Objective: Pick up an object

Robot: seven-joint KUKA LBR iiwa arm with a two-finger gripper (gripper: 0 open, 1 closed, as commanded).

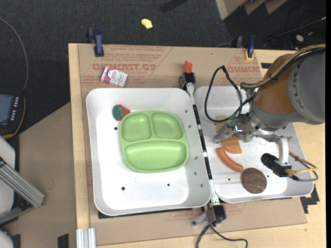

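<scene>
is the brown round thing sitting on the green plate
No, the brown round thing lies in the right bin, near its front edge, while the green plate sits in the left bin.

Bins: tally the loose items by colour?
Green: 1, plate
Orange: 2, sausage, wedge
Brown: 1, disc
Red and teal: 1, small toy
Total: 5

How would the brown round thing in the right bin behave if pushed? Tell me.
The brown disc lies flat near the right bin's front edge, so it would probably slide, not roll. It looks thin, likely light. A low profile may make it hard to pinch.
</scene>
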